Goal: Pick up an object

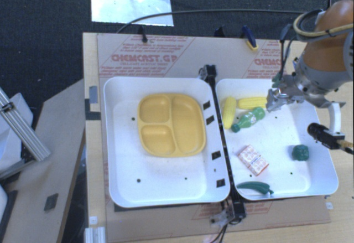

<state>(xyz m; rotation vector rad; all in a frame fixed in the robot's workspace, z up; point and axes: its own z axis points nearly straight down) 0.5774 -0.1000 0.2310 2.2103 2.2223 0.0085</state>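
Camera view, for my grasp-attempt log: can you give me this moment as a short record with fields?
left bin: yellow divided plate
right bin: two corn cobs, green bottle, pink-and-white packet, dark green lump, green pepper
gripper: low over the right bin's far side, beside the far corn cob and the bottle
grasp: none visible

The arm (323, 53) is grey with a broad orange band above the wrist. Dark cables loop around it. The gripper (275, 101) is silvery metal.
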